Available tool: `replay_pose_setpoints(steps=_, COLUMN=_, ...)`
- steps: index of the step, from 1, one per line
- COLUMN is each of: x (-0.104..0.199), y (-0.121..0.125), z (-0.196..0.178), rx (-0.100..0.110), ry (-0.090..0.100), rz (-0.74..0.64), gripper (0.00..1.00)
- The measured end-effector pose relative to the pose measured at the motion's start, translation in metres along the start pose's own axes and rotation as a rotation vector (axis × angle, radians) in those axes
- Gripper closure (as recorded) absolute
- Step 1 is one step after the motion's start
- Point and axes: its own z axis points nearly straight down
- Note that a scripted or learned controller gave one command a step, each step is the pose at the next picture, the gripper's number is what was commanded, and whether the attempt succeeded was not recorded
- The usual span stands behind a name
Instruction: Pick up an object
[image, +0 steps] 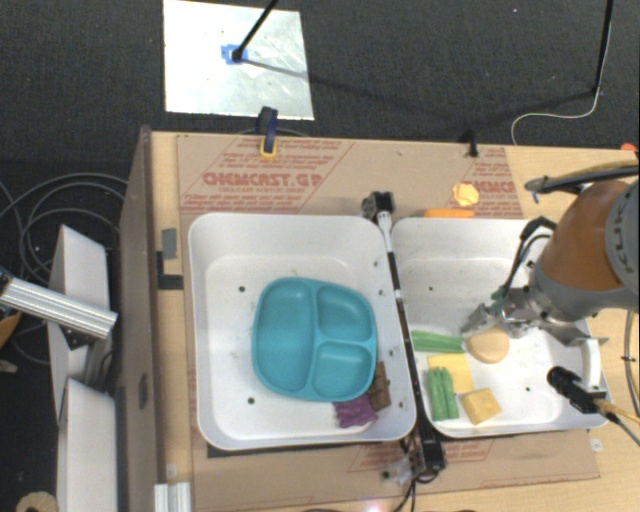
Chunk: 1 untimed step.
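The bench (300, 165) is brown cardboard with red writing on it, and the floor around it is dark carpet. Two white bins sit side by side. The left bin (225, 250) has a blue plate (315, 338) with three parts, and a purple thing (352, 412) and a small brown thing (381, 388) lie at the plate's lower edge.

My gripper (497, 318) is down in the right bin (450, 245). A round tan piece (489, 347) like a little bun sits just below it. I cannot tell if I am holding it. Near it lie a flat green strip (437, 342), a green stick (442, 392), and two yellow blocks (481, 404).
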Motion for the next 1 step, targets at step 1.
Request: replay_pose_setpoints(steps=1, x=-0.0449, y=-0.0577, z=0.0003, rx=0.002, ry=-0.001, rz=0.002, gripper=0.00)
